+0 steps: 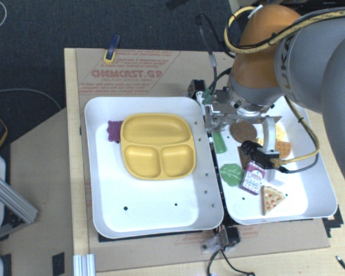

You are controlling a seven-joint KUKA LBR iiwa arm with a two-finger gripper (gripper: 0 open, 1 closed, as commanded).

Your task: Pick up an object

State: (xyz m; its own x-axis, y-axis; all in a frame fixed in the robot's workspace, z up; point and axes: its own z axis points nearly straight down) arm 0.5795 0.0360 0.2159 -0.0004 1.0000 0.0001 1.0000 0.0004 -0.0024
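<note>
My gripper (241,121) hangs over the back of the right bin (310,203), under the grey wrist with the orange band. Just below it lies a brown round disc (242,133). A green stick (219,142) lies along the bin's left wall, with a green leaf-shaped piece (231,173) in front of it. A purple and white packet (253,178) and a pizza slice (271,198) lie nearer the front. An orange and yellow piece (283,145) sits to the right, partly hidden by the arm.
The left bin (144,206) holds a yellow divided plate (158,145) with a purple object (114,131) at its left edge. A blue and yellow clip (110,49) lies on the cardboard behind the bins. The arm covers the back right of the right bin.
</note>
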